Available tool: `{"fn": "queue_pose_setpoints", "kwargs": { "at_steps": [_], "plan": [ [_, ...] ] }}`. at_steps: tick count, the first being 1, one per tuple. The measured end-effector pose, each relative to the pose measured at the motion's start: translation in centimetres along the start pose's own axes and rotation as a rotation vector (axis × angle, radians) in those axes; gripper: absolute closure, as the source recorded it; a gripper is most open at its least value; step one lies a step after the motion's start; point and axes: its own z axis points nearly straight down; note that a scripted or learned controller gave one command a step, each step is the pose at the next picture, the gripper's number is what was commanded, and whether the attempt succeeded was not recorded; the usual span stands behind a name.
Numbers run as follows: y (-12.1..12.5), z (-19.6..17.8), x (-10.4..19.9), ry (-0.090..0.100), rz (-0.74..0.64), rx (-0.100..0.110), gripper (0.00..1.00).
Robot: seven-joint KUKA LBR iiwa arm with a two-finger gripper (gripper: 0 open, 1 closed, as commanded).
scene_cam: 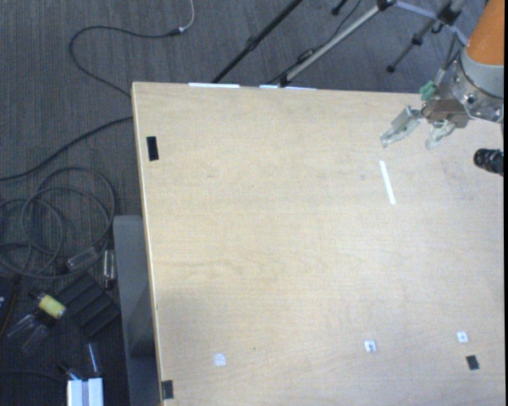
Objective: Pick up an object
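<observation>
Gripper [415,134] over the far right part of the wooden bench [279,244], fingers apart and holding nothing, thin white stick [388,183] lying just below

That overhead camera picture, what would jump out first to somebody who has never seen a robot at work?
Most striking is the big pale wooden board taking up most of the picture, bare but for a thin white stick near its upper right. Just above the stick hangs the robot's metal tool, its two fingers spread apart with nothing between them. On the dark carpet at left lie tangled black cables.
</observation>
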Motion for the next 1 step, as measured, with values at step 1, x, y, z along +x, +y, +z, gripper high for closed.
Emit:
{"fn": "queue_pose_setpoints", "kwargs": {
  "at_steps": [1],
  "plan": [
    [-7.24, -10.24, 0.26, 0.001, -0.03, -0.002, 0.0]
  ]
}}
